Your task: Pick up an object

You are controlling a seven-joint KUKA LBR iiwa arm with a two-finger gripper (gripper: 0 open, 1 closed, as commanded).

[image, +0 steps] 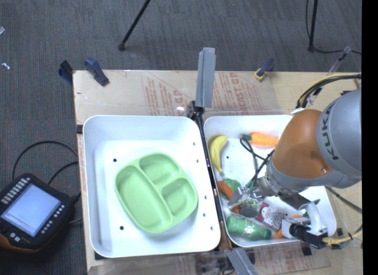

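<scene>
While the end effector sits low in the right bin, I can't tell its finger state; clutter hides it. Candidates crowd it: carrot and banana just beyond, green bottle just below. Risk, I judge: a nudged neighbour or an empty close. Green tray lies well left.

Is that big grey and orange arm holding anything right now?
It cannot be told: the gripper is low among the toy foods in the right white bin, its tip hidden in the clutter.
</scene>
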